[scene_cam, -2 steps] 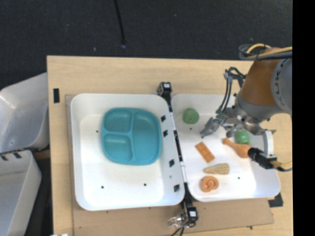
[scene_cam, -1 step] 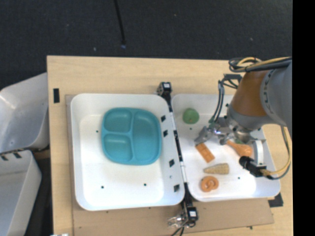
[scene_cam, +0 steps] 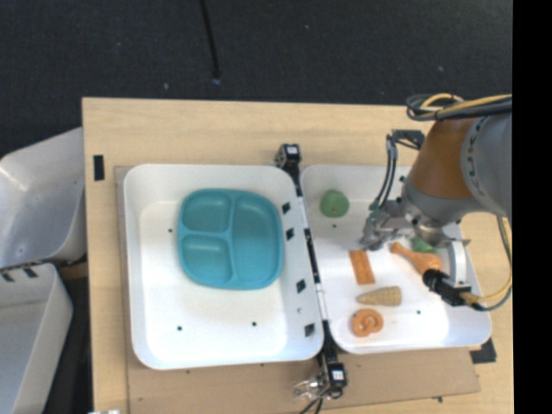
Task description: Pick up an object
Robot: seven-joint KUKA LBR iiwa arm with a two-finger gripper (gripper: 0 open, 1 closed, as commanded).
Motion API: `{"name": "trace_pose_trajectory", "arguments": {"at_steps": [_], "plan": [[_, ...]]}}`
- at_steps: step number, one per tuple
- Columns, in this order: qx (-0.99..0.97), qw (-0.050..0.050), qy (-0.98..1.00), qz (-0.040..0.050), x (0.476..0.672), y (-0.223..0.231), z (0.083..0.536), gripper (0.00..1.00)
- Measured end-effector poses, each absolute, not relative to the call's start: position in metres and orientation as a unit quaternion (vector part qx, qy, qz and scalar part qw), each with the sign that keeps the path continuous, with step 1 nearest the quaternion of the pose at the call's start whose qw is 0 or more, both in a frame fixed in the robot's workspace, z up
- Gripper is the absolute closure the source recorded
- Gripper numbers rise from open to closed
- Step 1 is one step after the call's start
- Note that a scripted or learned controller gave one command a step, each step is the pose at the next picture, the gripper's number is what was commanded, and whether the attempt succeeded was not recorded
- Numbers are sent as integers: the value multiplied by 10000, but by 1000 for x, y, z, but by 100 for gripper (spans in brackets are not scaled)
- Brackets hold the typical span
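The right bin (scene_cam: 345,339) holds a green ball (scene_cam: 334,203) at the back, an orange rectangular piece (scene_cam: 362,266) in the middle, a tan cone-shaped piece (scene_cam: 380,297) and an orange spiral piece (scene_cam: 366,323) at the front. An orange carrot-like piece (scene_cam: 415,259) with a green end lies on the right, partly under the arm. My gripper (scene_cam: 377,234) hangs low over the bin, just above the orange rectangular piece and left of the carrot-like piece. Its tips are dark and small here.
The left bin (scene_cam: 155,317) carries a teal divided plate (scene_cam: 231,237). A black-clipped divider (scene_cam: 304,248) runs between the bins. The arm's wrist and cables (scene_cam: 444,171) cover the right bin's back right part. Bare wooden bench surrounds both bins.
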State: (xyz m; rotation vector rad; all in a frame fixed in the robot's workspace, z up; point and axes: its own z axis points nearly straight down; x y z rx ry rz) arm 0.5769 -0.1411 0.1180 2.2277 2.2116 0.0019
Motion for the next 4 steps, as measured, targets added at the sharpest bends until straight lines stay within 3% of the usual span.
{"name": "trace_pose_trajectory", "arguments": {"at_steps": [3, 4], "plan": [[7059, 27, 7083, 17, 587, -143, 278, 100], [7053, 2, 7089, 1, 584, -92, 261, 100]]}}
